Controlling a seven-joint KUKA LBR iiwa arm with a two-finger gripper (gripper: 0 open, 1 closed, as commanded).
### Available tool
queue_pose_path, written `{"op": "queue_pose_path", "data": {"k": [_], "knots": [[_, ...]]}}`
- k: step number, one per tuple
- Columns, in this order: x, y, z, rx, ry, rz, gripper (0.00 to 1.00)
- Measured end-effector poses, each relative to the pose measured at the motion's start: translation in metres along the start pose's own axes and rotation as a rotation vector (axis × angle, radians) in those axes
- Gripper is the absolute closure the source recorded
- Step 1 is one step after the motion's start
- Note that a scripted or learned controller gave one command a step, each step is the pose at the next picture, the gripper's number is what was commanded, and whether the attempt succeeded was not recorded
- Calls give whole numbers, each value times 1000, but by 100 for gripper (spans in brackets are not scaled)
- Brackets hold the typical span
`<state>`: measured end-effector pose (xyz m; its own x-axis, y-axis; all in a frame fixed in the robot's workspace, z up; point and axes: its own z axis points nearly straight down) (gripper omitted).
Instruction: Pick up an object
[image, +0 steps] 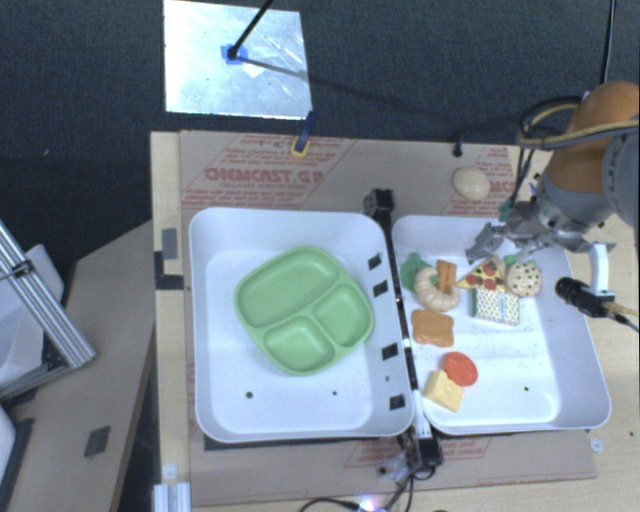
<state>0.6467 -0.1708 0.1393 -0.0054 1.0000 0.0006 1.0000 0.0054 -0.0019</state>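
Observation:
My gripper (500, 250) hangs over the back of the right bin (570, 400), open, with nothing between its fingers. Just below it lie a pizza slice (487, 275), a chocolate-chip cookie (524, 279) and a sprinkled wafer (497, 307). Further left are a beige garlic-like piece (436, 289), an orange stick (446, 272) and a green leafy piece (411, 268). Toward the front sit an orange toast (432, 327), a red tomato slice (460, 368) and a yellow cheese wedge (444, 390).
The left bin (215, 400) holds a green divided plate (303, 310). A beige egg-shaped object (470, 182) rests on the cardboard behind the right bin. A black divider (395, 300) with clips runs between the bins. The arm's body (590, 170) looms over the back right corner.

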Motion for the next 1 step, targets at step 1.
{"op": "queue_pose_path", "data": {"k": [1], "knots": [[0, 2, 48, -9, -3, -1, 0]]}}
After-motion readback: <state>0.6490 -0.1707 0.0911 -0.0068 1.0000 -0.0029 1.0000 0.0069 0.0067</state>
